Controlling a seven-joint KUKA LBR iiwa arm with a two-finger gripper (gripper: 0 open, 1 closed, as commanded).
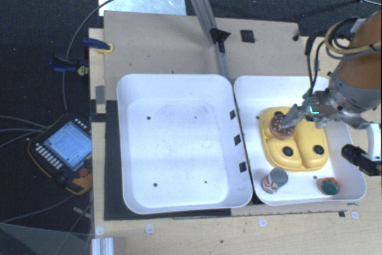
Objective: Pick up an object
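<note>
Pincer [285, 122] low over yellow toy [296, 146], touching brown ball [279, 125]

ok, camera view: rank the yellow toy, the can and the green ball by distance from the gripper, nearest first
1. Yellow toy, right bin, directly under the gripper.
2. Can, front of the right bin, left of the ball.
3. Green ball, front right corner of the right bin.

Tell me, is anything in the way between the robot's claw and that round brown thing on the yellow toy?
Nothing visible. The gripper is already right at the round brown thing, which sits on the yellow toy in the right bin.
</note>
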